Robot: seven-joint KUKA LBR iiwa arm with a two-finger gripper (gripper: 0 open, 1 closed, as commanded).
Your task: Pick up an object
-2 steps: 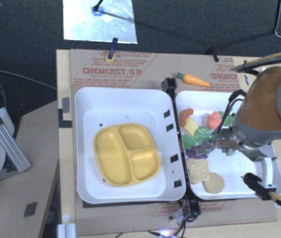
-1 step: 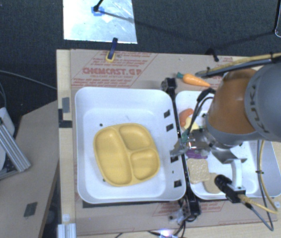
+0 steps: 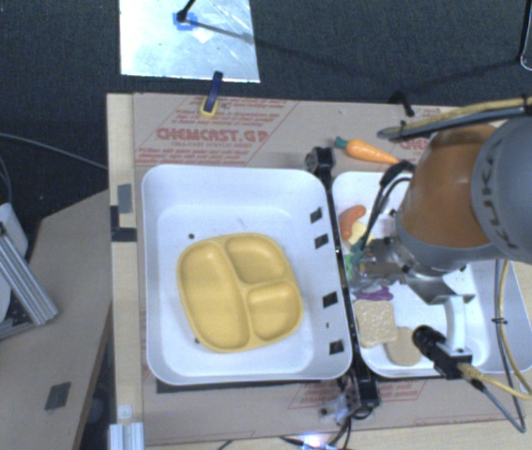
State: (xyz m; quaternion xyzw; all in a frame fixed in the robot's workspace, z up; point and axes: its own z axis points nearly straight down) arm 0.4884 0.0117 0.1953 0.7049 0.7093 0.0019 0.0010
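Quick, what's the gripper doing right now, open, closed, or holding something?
Gripper: cannot be told; it is down in the right bin over the food pieces.

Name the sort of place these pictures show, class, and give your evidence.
Probably a robotics lab bench: a grey arm reaches over two white bins, one holding a yellow divided tray, the other toy food, with cables around.
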